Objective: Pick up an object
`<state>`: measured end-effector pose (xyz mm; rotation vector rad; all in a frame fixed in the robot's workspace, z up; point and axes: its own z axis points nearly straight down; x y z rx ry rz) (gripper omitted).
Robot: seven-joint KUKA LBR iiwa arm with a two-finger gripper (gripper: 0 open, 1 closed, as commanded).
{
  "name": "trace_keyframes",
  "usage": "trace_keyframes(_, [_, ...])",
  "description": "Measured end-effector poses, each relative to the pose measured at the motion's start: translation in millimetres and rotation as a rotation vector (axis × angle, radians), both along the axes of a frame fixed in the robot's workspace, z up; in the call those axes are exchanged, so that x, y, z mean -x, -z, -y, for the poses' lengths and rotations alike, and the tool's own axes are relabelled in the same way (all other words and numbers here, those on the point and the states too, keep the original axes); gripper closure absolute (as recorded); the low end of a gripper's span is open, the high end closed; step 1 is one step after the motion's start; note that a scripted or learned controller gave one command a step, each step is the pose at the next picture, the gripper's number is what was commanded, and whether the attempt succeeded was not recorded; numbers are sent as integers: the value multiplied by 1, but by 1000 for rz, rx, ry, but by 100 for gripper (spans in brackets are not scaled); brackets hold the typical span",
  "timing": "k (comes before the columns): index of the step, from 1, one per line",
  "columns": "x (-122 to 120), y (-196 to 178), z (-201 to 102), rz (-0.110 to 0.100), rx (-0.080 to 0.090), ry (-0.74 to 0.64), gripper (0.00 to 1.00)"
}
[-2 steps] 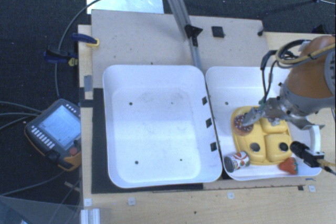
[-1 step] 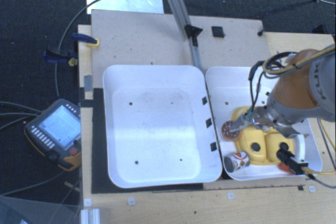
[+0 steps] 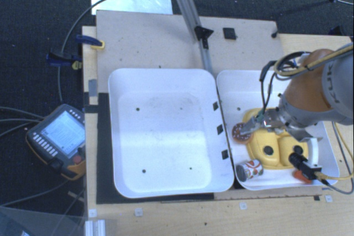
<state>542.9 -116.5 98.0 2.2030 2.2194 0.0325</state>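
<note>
The right bin (image 3: 232, 91) holds a yellow plastic toy (image 3: 269, 150) with dark holes, lying near the front. A small brown ring-shaped piece (image 3: 241, 131) lies just left of it. A small red and white can (image 3: 249, 170) lies on its side at the bin's front left corner. An orange and black piece (image 3: 301, 174) sits at the front right. My gripper (image 3: 262, 122) hangs low over the yellow toy's back edge, right next to the brown ring. The wrist and cables cover the gripper's tip.
The left bin (image 3: 119, 119) stands beside the right one, sharing a raised rim (image 3: 220, 119) in the middle. A grey pole (image 3: 188, 3) slants across the bench's back. A teach pendant (image 3: 58, 138) lies off the bench at the left.
</note>
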Motion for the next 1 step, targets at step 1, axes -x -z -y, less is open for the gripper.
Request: trace_keyframes(1, [-3,-13,0,8,0,-2,100])
